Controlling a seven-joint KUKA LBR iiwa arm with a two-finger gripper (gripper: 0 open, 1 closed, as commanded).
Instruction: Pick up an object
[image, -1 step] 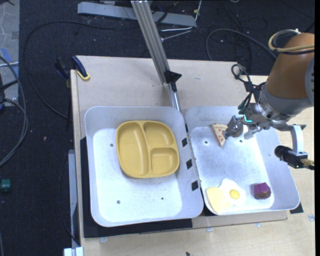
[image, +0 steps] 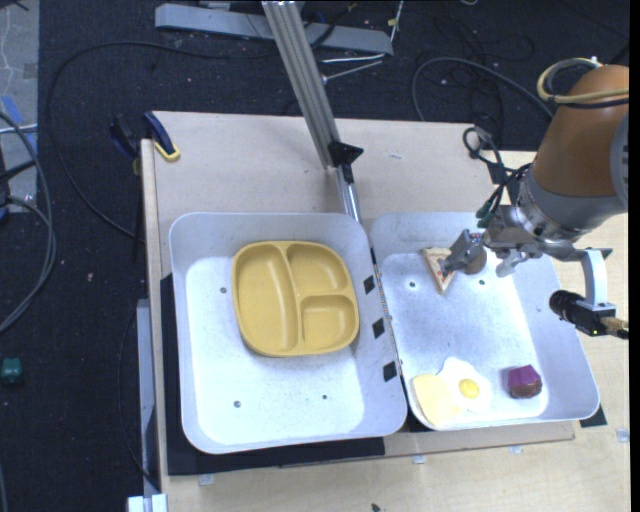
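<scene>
My gripper (image: 478, 257) hangs over the back part of the right bin (image: 480, 320), its tips just to the right of a tan, wedge-shaped slice (image: 436, 268) that lies on the bin floor. Whether the tips touch the slice cannot be made out. At the front of the same bin lie a fried egg (image: 462, 384) beside a pale yellow slice (image: 432, 398), and a small purple object (image: 524, 381) to their right.
The left bin (image: 200, 400) holds a yellow divided plate (image: 295, 298). A metal pole (image: 312, 90) slants down to the gap between the bins at the back. A blue-and-yellow tool (image: 160, 138) lies at the bench's far left corner.
</scene>
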